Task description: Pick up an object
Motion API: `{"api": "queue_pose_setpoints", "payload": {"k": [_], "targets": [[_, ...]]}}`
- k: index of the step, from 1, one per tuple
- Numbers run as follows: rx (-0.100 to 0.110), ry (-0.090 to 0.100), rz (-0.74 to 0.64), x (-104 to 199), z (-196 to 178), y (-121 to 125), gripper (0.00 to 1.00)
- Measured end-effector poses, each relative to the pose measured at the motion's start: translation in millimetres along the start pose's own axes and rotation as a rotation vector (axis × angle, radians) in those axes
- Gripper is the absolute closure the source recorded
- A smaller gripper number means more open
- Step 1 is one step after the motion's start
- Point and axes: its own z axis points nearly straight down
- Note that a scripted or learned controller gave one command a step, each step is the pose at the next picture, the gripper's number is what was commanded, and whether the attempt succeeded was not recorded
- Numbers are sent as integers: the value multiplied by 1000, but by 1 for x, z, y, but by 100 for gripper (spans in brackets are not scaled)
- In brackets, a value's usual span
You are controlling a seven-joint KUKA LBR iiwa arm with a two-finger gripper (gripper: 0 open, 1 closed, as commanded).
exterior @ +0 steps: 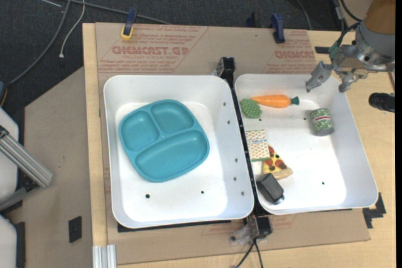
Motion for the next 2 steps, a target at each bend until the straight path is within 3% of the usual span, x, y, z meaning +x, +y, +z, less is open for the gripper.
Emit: {"api": "queue_pose_setpoints", "payload": {"k": [1, 2], "targets": [[-13, -3, -3, 0, -8, 3, 0], [-11, -3, -4, 3, 35, 11, 0]]}}
